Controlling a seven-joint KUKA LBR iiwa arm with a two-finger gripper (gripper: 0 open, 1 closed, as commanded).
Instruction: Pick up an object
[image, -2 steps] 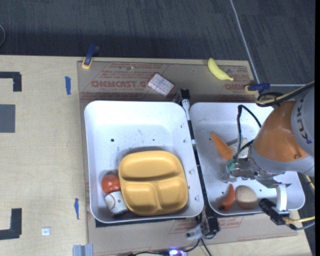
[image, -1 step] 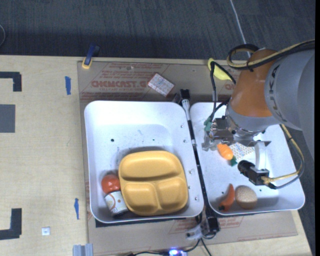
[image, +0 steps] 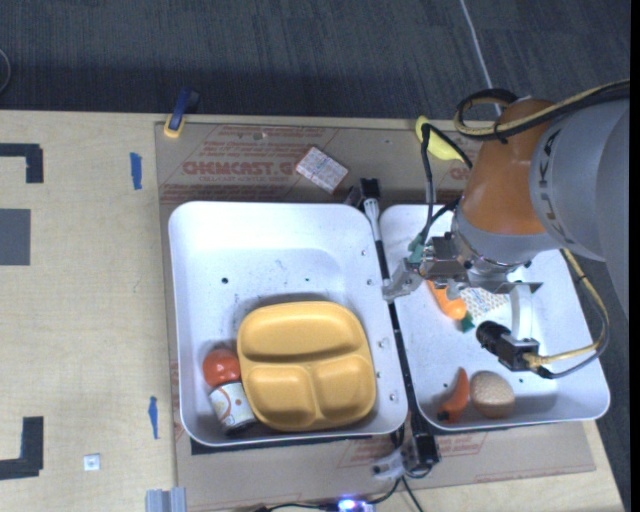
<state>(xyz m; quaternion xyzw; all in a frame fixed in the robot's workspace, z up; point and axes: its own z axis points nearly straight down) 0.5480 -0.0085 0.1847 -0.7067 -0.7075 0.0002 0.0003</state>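
Two shallow white bins sit side by side on a printed cardboard sheet (image: 250, 160) on the counter (image: 80, 300). My arm (image: 560, 170) reaches in from the right, and its orange band (image: 505, 190) and wrist hang over the upper middle of the right bin (image: 580, 400). My fingers are tucked under the wrist, so I cannot tell whether they are spread or pressed together, and I see nothing held between them.

Just beneath the wrist, in the right bin, lie a small orange piece (image: 452, 303) and a pale patterned packet (image: 492, 300), touching or nearly so. Near that bin's front edge, an orange carrot-shaped toy (image: 456, 396) lies just beside a tan rounded lump (image: 492, 393). A black fitting with a yellow cable (image: 560, 355) hangs between the wrist and those two things.

The left bin (image: 200, 240) holds a yellow three-compartment tray (image: 305, 365), lying flat in its front half. Squeezed between the tray's left side and the bin wall are a red-orange rounded object (image: 220, 366) and, in front of it, a small white can with orange markings (image: 232, 404).

Behind the bins, a small patterned card (image: 321, 168) rests on the cardboard, and a blue and yellow clamp (image: 180, 110) sits at its far left corner.
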